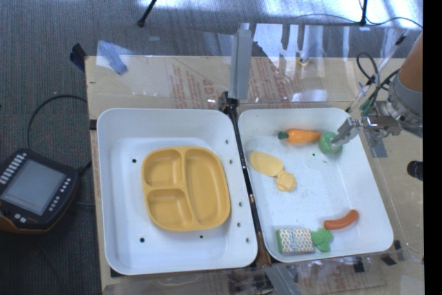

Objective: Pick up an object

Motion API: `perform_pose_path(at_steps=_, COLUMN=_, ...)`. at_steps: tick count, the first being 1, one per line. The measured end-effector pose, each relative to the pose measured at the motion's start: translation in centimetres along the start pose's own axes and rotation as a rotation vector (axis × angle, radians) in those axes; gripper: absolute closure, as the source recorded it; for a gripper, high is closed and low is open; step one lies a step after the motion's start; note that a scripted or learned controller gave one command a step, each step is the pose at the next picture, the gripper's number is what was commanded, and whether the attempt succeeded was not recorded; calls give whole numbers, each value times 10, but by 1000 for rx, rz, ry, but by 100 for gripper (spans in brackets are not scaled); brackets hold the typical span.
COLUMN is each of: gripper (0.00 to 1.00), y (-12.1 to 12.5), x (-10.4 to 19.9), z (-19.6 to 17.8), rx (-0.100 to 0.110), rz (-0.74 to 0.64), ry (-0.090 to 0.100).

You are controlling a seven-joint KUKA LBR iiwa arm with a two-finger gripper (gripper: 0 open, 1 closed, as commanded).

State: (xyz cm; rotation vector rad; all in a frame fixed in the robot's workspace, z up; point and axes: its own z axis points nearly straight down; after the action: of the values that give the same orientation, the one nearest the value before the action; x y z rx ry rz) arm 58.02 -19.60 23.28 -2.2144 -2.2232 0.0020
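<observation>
Smooth matt plastic yellow tray (186, 188) in glossy white bin (117, 141).

I watched from one fixed camera above the bench (173, 79), looking down aslant on both bins (110, 148), arm (414, 90) entering right.

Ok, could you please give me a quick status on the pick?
Tool at right bin's far side, touching green toy. Nothing visibly held. Toy carrot right beside it.
</observation>
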Motion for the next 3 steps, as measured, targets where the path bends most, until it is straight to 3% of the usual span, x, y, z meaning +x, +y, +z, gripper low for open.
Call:
perform_pose_path(at_steps=1, gripper=0, y=-37, x=14, z=12, rx=2, rz=306, ry=1)
perform_pose_path(at_steps=2, gripper=0, y=-8, x=55, z=140, rx=-10, rz=16, ry=-1)
perform_pose_path(at_steps=3, gripper=0, y=-45, x=118, z=147, rx=2, rz=-24, ry=1)
